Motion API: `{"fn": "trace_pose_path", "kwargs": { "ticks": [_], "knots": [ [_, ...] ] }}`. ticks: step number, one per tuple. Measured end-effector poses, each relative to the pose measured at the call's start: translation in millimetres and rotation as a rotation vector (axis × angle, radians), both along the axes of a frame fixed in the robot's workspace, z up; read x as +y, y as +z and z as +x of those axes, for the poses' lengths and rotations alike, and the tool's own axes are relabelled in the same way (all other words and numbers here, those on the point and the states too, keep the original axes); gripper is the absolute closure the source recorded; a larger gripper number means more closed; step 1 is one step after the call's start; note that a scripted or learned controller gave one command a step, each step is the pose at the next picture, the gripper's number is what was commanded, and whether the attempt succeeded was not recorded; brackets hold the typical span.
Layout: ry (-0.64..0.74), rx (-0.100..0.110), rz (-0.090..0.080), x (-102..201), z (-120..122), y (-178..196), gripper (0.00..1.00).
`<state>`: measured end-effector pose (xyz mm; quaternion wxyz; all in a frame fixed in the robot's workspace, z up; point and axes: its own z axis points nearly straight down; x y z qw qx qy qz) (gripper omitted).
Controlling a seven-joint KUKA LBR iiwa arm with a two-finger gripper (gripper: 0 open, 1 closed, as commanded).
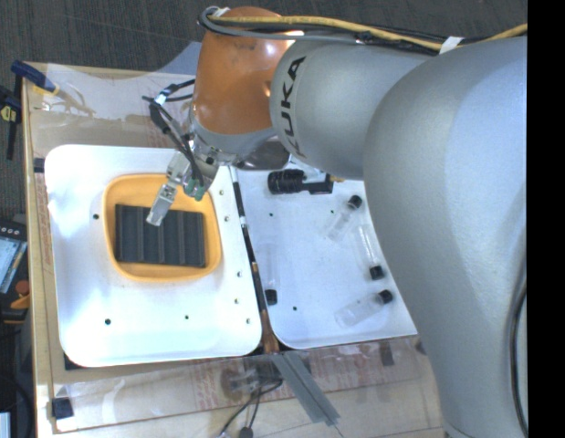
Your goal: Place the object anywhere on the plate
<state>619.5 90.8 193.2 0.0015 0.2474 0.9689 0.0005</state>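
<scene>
A yellow plate [120, 195] with rounded corners lies in the left bin [81, 318]. A dark ridged rectangular slab [163, 240] rests flat in the middle of the plate. My gripper [178, 199] hangs over the plate's far edge, just above the slab's upper side. One silvery finger [160, 210] points down toward the slab's top left, the other finger [194, 188] has a green tip. The fingers stand apart and I see nothing between them.
The right bin [300, 331] holds several clear vials with black caps, such as one [353, 204] at the far side and one [382, 296] near the right wall. A small black piece [270, 296] lies by its left wall. The big grey arm covers the right side.
</scene>
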Motion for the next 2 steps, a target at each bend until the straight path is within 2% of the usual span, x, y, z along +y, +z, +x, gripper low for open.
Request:
{"fn": "trace_pose_path", "kwargs": {
  "ticks": [1,2],
  "knots": [
    [0.058,-0.002,0.000,5,8,0,0.00],
    [0.440,0.005,-0.001,31,-11,-35,0.00]
  ]
}}
